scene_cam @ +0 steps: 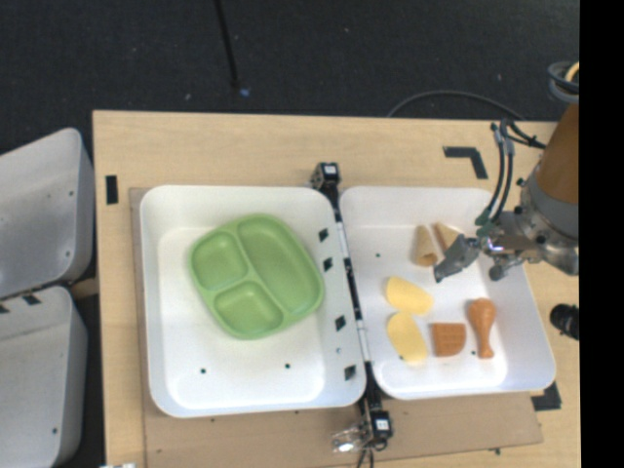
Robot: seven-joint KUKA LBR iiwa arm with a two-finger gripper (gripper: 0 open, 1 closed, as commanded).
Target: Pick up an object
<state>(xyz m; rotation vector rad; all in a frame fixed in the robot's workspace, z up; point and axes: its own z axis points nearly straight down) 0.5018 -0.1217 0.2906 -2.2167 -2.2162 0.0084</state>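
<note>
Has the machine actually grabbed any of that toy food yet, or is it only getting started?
Nothing looks picked up yet. Done: the gripper has reached over the right bin, beside the tan cone pieces. In hand: nothing shows between its fingers. Left: closing on an item and lifting it. The two yellow pieces, the orange wedge and the drumstick lie on the bin floor; the green divided plate sits in the left bin.
</note>
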